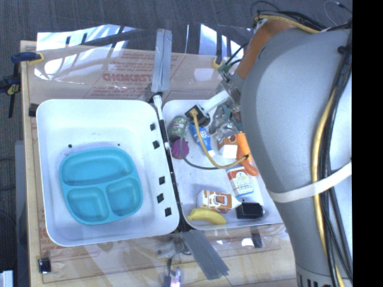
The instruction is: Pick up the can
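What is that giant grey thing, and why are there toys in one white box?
The giant grey thing is a robot arm with an orange band. One camera looks down at a slant on the bench from above. Two shallow white bins sit side by side. The left white bin holds a blue plastic tray with three sections. The right white bin holds toy food: a yellow banana, a small carton, a purple round thing and a greenish can. The arm's hand is low among these things. I cannot tell if it holds anything.
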Motion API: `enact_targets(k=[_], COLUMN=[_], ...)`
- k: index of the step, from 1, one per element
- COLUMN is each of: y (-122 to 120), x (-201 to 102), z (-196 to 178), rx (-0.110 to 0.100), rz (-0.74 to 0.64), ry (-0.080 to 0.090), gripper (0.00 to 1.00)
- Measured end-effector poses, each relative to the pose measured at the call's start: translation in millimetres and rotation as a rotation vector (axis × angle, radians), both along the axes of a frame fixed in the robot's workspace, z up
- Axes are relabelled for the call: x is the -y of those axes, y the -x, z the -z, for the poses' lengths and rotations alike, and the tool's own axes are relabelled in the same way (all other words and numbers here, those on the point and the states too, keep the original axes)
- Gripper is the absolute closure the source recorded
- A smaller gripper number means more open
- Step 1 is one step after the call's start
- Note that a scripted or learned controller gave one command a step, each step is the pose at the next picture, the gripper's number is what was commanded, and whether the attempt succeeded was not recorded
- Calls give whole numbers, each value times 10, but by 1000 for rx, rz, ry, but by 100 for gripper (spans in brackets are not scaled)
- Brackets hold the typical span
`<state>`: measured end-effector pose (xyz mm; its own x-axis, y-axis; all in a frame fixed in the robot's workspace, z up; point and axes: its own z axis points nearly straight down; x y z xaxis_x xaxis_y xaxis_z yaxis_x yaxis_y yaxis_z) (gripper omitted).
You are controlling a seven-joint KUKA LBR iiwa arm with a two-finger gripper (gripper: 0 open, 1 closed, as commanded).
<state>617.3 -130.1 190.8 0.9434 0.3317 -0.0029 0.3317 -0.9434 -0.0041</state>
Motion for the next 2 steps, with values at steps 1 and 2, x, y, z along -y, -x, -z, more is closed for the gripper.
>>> enact_targets(k=[1, 2], y=[3, 1085], x=[-6, 493], z=[11, 893], rx=[-3, 0], rz=[-1, 73], ry=[-1, 3], gripper=[0, 0])
